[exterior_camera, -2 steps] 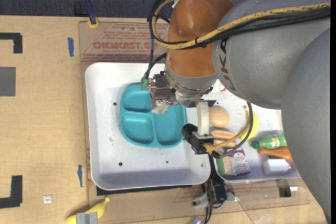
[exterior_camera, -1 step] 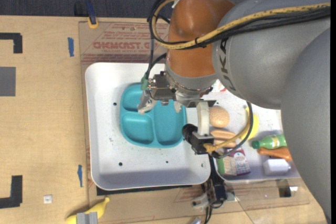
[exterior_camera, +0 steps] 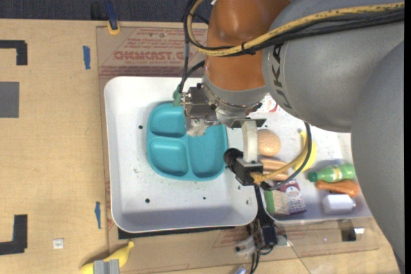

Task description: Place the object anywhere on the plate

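Note:
A teal divided plate (exterior_camera: 181, 149) lies in the left white bin (exterior_camera: 128, 189), towards its right side. The arm's orange band and grey wrist hang over the plate's upper right corner. My gripper (exterior_camera: 196, 127) sits low over the plate's far right compartment, mostly hidden under the wrist. Whether anything is held there is hidden from view.
The right bin (exterior_camera: 321, 218) holds a tan rounded object (exterior_camera: 270, 143), a green bottle (exterior_camera: 331, 173), an orange carrot-like piece (exterior_camera: 344, 188), a white block (exterior_camera: 338, 203) and a printed packet (exterior_camera: 290, 198). A yellow and black cable loops beside the wrist. Cardboard surrounds the bins.

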Controlling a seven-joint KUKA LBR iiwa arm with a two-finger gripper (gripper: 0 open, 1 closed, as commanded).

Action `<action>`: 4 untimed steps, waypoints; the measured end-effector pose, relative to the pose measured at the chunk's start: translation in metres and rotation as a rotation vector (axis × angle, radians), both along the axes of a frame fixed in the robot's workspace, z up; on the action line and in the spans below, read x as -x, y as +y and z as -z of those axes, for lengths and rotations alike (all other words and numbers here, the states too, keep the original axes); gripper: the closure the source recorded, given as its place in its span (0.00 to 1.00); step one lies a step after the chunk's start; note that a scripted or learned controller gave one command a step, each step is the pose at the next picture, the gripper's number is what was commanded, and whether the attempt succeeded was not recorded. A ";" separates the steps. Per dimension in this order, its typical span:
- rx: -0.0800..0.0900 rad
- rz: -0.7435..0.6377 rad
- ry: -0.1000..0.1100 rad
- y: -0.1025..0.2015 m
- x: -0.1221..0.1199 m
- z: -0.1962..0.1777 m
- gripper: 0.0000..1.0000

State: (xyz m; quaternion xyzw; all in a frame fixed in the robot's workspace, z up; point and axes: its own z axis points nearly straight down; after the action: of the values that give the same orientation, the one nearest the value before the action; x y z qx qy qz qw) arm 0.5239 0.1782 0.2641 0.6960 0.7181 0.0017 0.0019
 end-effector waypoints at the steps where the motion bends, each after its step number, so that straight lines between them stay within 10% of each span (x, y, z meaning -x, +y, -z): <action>1: 0.001 -0.442 -0.003 0.015 0.043 -0.083 1.00; 2: 0.002 -0.585 0.013 0.037 0.019 -0.013 1.00; 3: 0.009 -0.787 -0.005 -0.039 -0.054 -0.076 1.00; 4: -0.001 -0.814 0.017 0.023 -0.058 0.062 1.00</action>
State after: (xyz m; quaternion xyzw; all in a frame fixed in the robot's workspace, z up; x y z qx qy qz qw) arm 0.5816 0.2008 0.2024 0.3551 0.9348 -0.0032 -0.0050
